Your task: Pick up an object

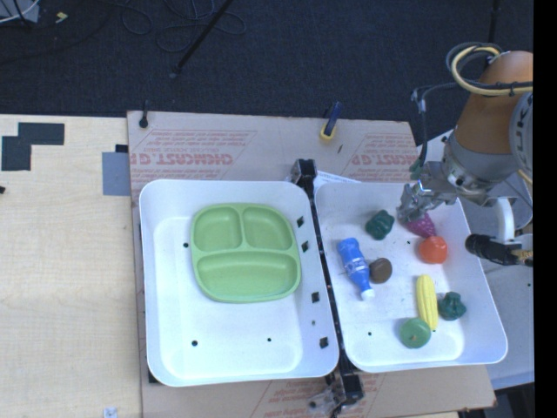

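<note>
My gripper (418,205) hangs over the back of the right bin (487,338), just above a small purple object (425,226) that it partly hides. A dark green object (379,225) lies to its left and an orange-red ball (433,249) just in front of it. Further forward in the same bin lie a blue bottle (353,266), a brown object (380,270), a yellow corn cob (426,300), a small dark green piece (451,306) and a light green round object (415,332).
The left bin (165,338) holds a light green divided plate (245,252). A black divider (315,259) runs between the bins. A blue and yellow clamp (330,122) sits at the back edge of the cardboard. A black fitting (494,249) juts in at the right.
</note>
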Controlling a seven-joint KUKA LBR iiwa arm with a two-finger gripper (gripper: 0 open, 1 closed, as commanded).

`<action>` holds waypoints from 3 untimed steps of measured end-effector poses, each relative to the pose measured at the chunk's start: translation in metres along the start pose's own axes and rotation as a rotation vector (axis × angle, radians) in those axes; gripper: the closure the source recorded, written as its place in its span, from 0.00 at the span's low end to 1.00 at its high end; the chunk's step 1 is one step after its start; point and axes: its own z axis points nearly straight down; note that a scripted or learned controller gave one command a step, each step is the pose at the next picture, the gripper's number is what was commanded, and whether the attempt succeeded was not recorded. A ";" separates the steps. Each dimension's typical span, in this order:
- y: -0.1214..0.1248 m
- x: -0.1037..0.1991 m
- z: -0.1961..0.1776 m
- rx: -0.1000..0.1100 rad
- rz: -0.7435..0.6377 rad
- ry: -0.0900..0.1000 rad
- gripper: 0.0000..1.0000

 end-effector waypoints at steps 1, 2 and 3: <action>-0.001 -0.001 -0.036 -0.001 -0.002 -0.001 1.00; -0.002 0.024 -0.040 -0.004 0.001 -0.003 1.00; -0.006 0.061 -0.034 -0.002 0.001 -0.002 1.00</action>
